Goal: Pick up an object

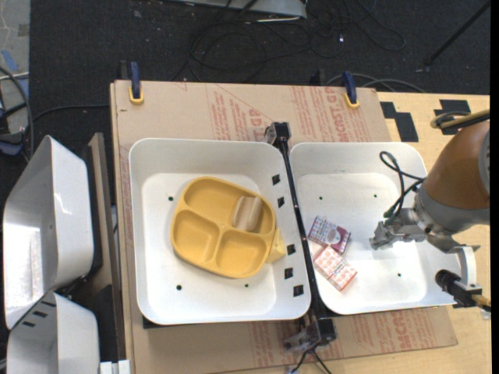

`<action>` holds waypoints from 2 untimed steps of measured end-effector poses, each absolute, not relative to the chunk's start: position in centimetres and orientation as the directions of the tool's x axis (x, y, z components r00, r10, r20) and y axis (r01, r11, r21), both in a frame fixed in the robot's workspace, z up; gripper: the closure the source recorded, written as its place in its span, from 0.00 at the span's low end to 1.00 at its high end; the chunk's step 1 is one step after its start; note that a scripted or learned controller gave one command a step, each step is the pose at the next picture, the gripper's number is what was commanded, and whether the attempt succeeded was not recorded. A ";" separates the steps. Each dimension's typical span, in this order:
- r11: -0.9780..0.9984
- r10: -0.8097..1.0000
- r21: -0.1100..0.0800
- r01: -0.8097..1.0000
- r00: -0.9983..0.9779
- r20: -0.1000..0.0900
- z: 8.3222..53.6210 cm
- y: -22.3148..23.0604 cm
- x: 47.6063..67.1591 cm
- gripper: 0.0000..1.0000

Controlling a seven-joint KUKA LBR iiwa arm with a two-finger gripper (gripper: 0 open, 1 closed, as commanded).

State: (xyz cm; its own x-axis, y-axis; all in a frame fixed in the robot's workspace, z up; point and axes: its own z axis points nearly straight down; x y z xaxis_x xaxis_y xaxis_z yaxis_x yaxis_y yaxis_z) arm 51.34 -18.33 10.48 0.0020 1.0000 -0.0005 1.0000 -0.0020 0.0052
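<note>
Two small packets lie in the right bin point(366, 174) near its left wall: a purple and white one point(328, 231) and, just in front of it, a pink patterned one point(336, 269). The arm's orange band point(461, 170) shows at the right edge. My gripper point(383, 237) hangs low over the right bin's floor, to the right of the purple packet and a little apart from it. Nothing shows held in it.
The left bin point(152, 209) holds a yellow compartment tray point(204, 236) with a tan roll-shaped item point(248, 212) in one section. A black divider point(290, 201) runs between the bins. A black cable point(399, 179) loops above the gripper. White containers point(43, 216) stand at the far left.
</note>
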 end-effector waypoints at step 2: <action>0.004 1.000 0.004 1.000 -0.004 -0.001 19.5 -17.5 50.6 1.00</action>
